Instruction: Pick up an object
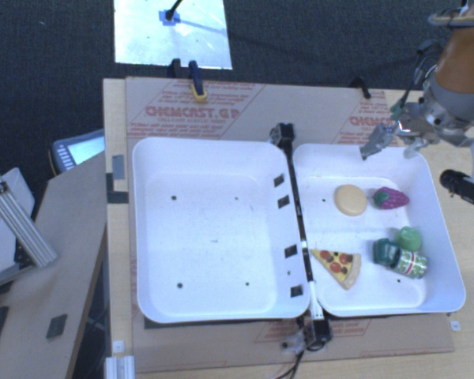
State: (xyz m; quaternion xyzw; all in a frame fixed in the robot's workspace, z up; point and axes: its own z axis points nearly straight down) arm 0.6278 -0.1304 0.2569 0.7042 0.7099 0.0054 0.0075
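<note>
My gripper (393,146) hangs over the far edge of the right bin (446,290), open, with nothing between its fingers. Below it in that bin lie a tan round bun (350,200) and a magenta toy fruit with a green tip (389,198). Nearer the front are a green ball (410,237), a green can on its side (400,260) and a pizza slice (337,265). The gripper stands apart from all of them, up and to the right of the bun.
The left bin (142,212) sits beside the right one, with a black divider with clips (294,212) between them. The bins rest on a cardboard sheet (245,105). A shiny metal plate (172,22) lies beyond the bench.
</note>
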